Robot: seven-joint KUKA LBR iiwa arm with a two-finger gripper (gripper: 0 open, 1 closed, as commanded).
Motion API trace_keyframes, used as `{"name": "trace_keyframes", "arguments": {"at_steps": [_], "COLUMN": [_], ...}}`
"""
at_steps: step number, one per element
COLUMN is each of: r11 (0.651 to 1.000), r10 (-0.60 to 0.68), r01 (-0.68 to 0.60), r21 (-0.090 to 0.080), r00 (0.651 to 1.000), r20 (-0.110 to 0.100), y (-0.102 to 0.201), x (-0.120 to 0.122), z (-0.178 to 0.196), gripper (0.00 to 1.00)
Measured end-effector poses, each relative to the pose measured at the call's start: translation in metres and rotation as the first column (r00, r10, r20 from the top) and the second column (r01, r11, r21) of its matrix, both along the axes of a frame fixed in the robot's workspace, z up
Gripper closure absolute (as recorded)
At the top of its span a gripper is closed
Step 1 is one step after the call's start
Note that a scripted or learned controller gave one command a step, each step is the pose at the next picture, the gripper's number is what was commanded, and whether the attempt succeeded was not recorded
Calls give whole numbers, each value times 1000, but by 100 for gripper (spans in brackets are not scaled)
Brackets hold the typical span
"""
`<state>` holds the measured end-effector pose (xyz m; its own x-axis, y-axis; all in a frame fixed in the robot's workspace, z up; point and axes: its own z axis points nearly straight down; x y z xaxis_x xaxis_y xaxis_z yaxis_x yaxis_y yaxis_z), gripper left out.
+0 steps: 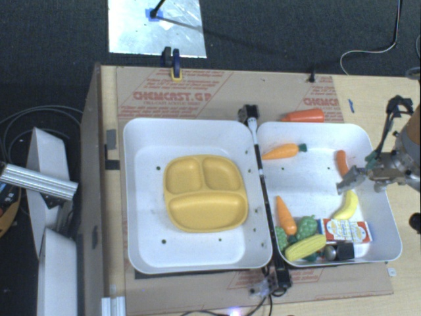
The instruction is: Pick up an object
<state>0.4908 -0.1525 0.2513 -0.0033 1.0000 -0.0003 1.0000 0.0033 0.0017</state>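
Observation:
The right bin [316, 137] holds several toy foods. Among them are a carrot with a green top [283, 151], a small red-orange sausage [341, 162], a yellow banana [348, 207] and a second carrot [284, 214]. Along the front wall lie a green broccoli piece [304, 226], a corn cob [304, 247] and a red and white carton [346, 230]. My gripper [350, 180] reaches in from the right and hovers over the right side of this bin, just above the banana and below the sausage. Nothing is visibly held in it.
The left bin [148, 143] bears a yellow divided plate [205, 193]. Another orange carrot [302, 116] lies on the cardboard behind the right bin. A black clip [250, 114] sits where the bins meet at the back. A dark small object [337, 251] lies by the corn.

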Motion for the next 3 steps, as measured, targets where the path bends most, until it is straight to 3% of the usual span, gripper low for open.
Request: {"name": "trace_keyframes", "arguments": {"at_steps": [1,2,3], "r11": [1000,1000,1000], "r10": [0,1,-2], "r01": [0,-1,2], "r21": [0,0,-1], "r00": [1000,1000,1000], "r20": [-3,0,0], "y": [-15,-40,-54], "x": [63,135,125], "z": [-89,-105,-104], "gripper": [0,0,0]}}
